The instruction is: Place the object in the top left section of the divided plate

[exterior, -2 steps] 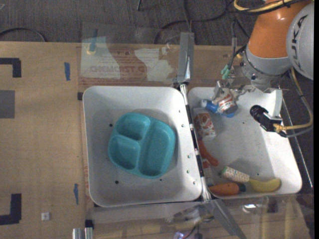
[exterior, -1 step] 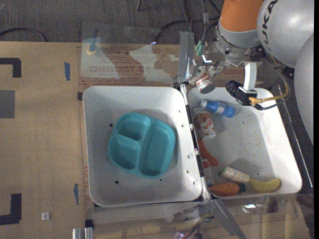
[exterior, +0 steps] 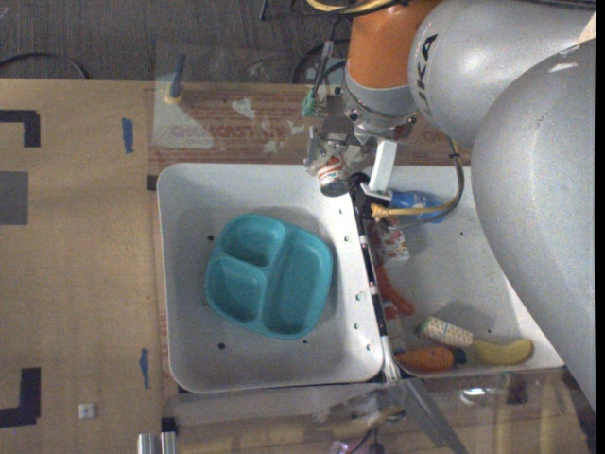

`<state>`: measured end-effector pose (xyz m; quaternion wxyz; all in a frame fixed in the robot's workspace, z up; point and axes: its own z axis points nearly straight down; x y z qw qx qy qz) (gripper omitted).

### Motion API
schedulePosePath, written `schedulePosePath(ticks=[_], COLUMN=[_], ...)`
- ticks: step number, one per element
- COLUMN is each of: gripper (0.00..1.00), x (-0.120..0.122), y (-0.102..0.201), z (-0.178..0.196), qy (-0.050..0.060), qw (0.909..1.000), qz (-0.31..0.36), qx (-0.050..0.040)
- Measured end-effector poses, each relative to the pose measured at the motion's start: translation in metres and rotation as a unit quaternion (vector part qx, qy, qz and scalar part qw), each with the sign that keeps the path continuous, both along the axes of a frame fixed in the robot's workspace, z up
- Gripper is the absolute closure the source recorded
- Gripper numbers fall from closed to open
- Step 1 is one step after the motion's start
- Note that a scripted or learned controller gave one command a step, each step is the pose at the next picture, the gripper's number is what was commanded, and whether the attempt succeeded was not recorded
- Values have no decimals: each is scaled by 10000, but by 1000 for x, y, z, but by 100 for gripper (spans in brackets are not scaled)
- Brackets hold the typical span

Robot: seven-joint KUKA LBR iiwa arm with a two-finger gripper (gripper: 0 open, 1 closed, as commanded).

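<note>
A teal divided plate (exterior: 269, 277) lies in the left white bin (exterior: 189, 253), with two small sections on its left and one large section on its right. My gripper (exterior: 338, 170) hangs above the ridge between the two bins, up and to the right of the plate. It is shut on a small red-and-white can (exterior: 330, 172), which is lifted clear of the bin floor. The can is apart from the plate, over the left bin's top right corner.
The right bin (exterior: 473, 272) holds a blue item (exterior: 416, 200), a red-and-white packet (exterior: 393, 244), a red piece (exterior: 394, 298), an orange carrot-like item (exterior: 425, 358), a banana (exterior: 502, 351) and a pale box (exterior: 445, 330). The grey arm covers the right side.
</note>
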<state>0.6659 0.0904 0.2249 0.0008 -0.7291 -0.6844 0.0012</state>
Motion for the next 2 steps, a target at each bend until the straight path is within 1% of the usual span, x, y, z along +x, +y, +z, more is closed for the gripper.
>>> schedulePosePath(ticks=[1,2], gripper=[100,0], x=[-12,-13], y=[77,77], z=[-119,-120], qy=[-30,-17], qw=[9999,9999], qz=[118,119], qx=[7,1])
